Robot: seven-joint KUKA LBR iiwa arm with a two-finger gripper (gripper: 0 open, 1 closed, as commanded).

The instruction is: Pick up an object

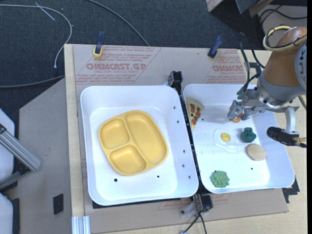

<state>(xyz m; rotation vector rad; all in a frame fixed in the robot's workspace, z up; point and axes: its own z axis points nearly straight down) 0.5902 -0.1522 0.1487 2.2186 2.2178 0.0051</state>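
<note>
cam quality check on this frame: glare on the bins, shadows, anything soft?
Camera view: even overhead light, so the white bins read bright and nearly blown, with little surface detail; shadows are faint, a soft one beside the yellow tray. The gripper is slightly soft, its fingers hard to resolve. The fried egg barely separates from the white floor; the green toy stays crisp.

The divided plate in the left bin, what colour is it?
Yellow; the plate shows in the camera view.

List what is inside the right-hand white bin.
The right bin holds a pizza slice, a fried egg, a dark green piece, a beige lump and a light green cluster. The gripper hides the floor beneath it.
</note>
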